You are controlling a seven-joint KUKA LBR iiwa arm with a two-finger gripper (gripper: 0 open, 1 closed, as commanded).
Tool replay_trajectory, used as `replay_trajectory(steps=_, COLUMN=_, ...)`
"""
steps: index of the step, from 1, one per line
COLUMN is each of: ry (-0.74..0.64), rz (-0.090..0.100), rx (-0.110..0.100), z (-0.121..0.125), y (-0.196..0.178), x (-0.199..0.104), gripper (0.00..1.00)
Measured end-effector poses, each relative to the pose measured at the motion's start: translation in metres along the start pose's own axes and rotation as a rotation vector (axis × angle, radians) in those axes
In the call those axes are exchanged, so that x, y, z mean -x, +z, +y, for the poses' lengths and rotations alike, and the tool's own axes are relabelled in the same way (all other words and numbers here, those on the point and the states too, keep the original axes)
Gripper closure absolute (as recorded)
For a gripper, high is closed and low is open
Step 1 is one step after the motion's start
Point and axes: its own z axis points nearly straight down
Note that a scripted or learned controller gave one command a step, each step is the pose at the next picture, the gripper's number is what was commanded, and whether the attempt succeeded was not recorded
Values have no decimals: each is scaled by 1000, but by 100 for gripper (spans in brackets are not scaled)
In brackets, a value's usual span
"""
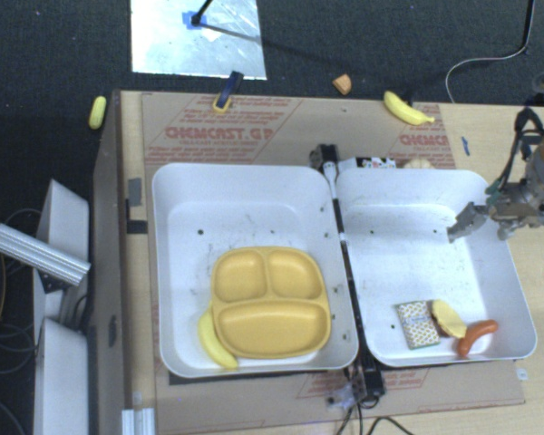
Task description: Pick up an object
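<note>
From above, the tabletop carries two shallow white bins side by side. The left bin holds a yellow divided tray lying flat, with a yellow banana tucked against the tray's near-left corner, touching it. The right bin has three small things gathered in its near-right corner: a patterned square packet, a pale yellow piece just beside it and overlapping its edge, and an orange sausage-shaped toy touching the yellow piece. The arm enters from the right, and its claw hangs over the right bin's far-right part, well apart from those three things; one grey finger shows, pointing left and down. Nothing is visible in the claw, and the view is too coarse to tell whether it is spread or pressed together. A second banana lies on the tabletop beyond the bins.
</note>
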Motion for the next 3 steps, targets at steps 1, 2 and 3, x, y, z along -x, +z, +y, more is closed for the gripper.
replay_trajectory(steps=1, ry=0, rz=0, rx=0, z=32, y=152, x=-47, gripper=0)
replay_trajectory(steps=2, ry=-2, rz=-1, rx=2, z=119, y=153, x=-8, gripper=0)
replay_trajectory(steps=3, ry=-5, rz=-2, rx=5, z=120, y=141, x=-8, gripper=100)
